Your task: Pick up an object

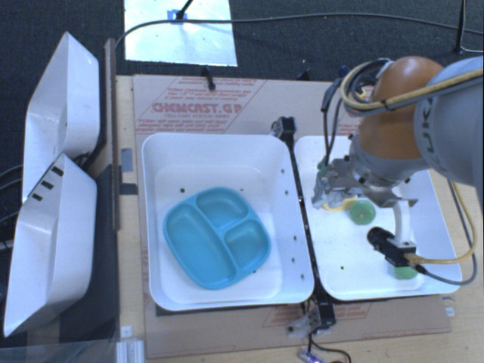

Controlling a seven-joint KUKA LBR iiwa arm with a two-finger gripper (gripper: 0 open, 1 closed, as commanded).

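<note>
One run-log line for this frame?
arm: over right bin | gripper: low, beside green round object | left bin: blue divided plate | grasp: unconfirmed

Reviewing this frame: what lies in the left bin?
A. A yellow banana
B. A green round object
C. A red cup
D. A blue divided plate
D. The blue divided plate, with three compartments, lies flat in the left bin; the small green and yellow items sit in the right bin, under the arm.
</note>
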